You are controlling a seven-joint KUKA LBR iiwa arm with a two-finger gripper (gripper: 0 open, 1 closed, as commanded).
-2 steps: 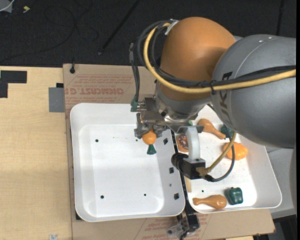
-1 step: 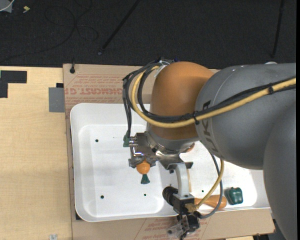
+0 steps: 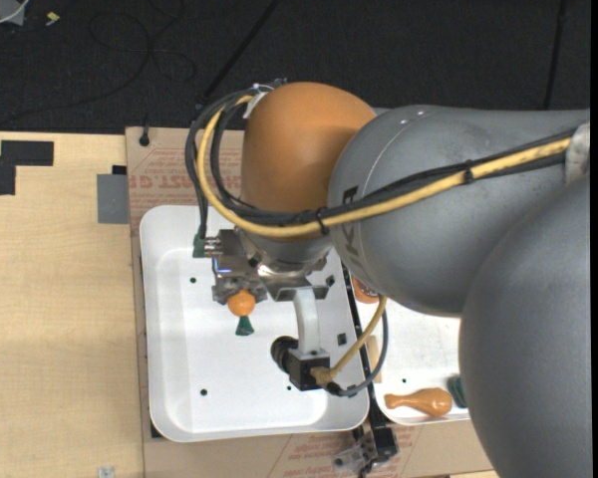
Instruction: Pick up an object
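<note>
Below, orange carrot (image 3: 242, 309) upright, green tip (image 3: 244, 328) downward

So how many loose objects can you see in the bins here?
3. A small orange and green object lies in the left bin below the wrist; an orange object and a green one sit in the right bin. The arm may hide more.

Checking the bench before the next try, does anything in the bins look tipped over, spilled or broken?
Nothing looks spilled or broken. A small orange-and-green toy carrot sits in the left white bin, close below the end effector. An orange pear-shaped plastic toy lies on its side in the right white bin, which seems ordinary for loose items.
</note>
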